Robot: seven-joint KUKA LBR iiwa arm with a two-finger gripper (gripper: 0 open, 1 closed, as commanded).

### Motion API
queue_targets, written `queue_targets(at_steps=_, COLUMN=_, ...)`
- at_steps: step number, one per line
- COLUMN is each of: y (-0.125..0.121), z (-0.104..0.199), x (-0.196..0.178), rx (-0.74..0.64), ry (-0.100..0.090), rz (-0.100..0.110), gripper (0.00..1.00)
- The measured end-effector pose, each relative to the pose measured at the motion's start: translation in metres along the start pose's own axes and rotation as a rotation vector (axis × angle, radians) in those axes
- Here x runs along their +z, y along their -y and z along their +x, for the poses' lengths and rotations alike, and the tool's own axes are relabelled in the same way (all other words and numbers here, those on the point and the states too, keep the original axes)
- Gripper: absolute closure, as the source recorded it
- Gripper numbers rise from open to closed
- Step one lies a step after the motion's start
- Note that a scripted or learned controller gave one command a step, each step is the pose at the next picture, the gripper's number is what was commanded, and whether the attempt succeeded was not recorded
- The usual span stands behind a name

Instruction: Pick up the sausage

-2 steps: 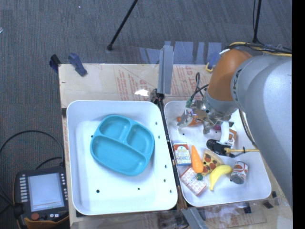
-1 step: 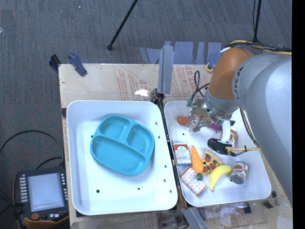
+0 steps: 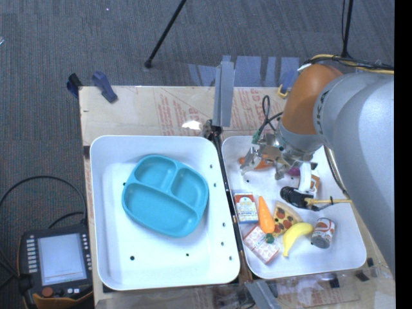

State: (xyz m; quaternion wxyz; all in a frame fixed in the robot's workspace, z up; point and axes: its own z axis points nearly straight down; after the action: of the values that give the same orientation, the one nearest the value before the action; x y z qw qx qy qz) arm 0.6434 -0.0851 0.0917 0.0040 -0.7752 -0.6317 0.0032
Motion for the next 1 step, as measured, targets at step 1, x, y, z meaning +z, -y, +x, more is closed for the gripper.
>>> queue_targets(at_steps=1, y=0.0178, z=0.0127, x=-0.0932, rx=-0.005, ry=0.0, rz=-0.006, gripper=0.0)
